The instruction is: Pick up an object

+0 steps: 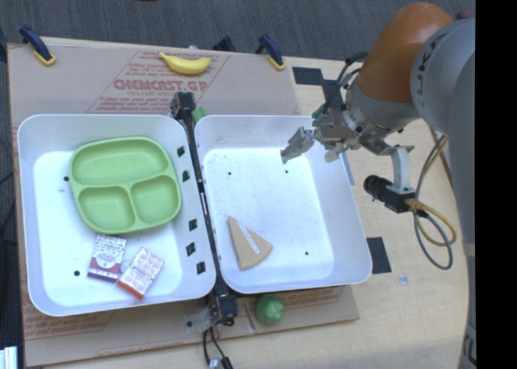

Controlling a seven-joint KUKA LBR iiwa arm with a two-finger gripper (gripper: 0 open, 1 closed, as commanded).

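Here the fingers (295,148) are hanging over the upper right part of the right bin (343,222), and whether they are spread or closed I cannot tell; nothing is showing between them. The nearest candidate is lying well apart from them, lower in the frame near that bin's bottom edge: a tan wedge (246,244), flat on the bin floor. It is looking light and stiff, probably smooth, so pinching it across its two long sides near the wide end seems safest. In the left bin (28,206) a green divided plate (124,182) and two small packets (123,266) are resting.
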